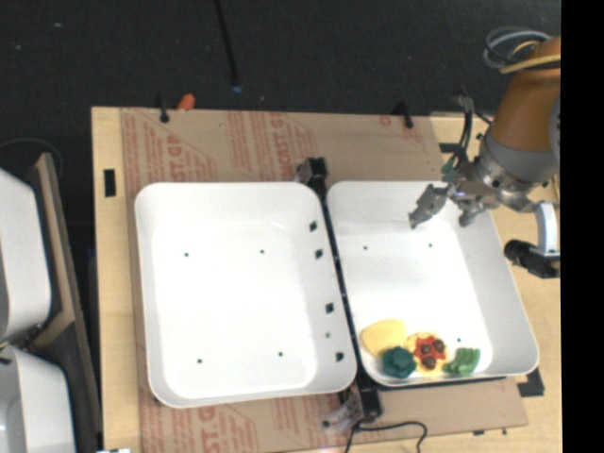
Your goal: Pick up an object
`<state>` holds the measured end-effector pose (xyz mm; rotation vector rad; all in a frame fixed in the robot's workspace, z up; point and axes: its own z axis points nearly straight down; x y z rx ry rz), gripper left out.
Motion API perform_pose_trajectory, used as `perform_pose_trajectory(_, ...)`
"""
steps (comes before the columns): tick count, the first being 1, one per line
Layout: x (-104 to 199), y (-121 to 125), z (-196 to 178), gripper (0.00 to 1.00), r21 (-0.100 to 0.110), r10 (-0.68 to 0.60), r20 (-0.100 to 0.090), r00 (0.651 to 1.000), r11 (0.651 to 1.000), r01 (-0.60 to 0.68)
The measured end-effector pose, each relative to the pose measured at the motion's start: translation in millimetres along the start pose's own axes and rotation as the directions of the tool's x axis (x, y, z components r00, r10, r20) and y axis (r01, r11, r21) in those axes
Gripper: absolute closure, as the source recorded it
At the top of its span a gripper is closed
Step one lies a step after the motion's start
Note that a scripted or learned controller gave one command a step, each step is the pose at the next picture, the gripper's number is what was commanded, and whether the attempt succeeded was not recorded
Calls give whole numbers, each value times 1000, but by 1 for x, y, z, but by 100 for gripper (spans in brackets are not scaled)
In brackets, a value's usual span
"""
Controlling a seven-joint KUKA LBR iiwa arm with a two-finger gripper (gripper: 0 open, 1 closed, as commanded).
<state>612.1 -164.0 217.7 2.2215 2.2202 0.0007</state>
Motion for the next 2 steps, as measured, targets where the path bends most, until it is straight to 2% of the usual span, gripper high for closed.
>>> perform_pose_trajectory(1,30,-49,27,0,3,-1,-1,1000,1000,1)
perform_pose_trajectory(2,69,-103,26,0,2,-2,-1,1000,1000,2)
